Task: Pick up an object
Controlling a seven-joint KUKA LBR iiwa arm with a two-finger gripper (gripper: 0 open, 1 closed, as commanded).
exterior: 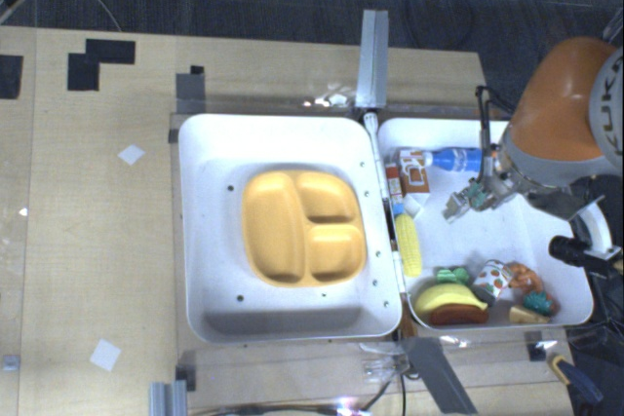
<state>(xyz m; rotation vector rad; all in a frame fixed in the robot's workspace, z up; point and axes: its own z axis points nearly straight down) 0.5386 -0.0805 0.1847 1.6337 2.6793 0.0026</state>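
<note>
hovering above the right bin [581, 299], the gripper [471, 200] hangs over bare floor with its fingers slightly apart and nothing between them. candidate objects lie apart from it: a bottle [444, 160] near the far wall, a corn cob [409, 245] along the left wall. the yellow tray [300, 226] sits alone in the left bin [210, 209].

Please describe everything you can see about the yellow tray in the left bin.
The yellow divided tray lies flat near the middle of the left white bin, touching only the bin floor. It looks like smooth moulded plastic, mustard-yellow, with rounded corners. It has three compartments: one long compartment on its left side and two smaller ones on its right side, one above the other in the picture. It sits slightly turned against the bin's edges. All three compartments hold nothing, and the gripper is far from it, over the right bin.
</note>
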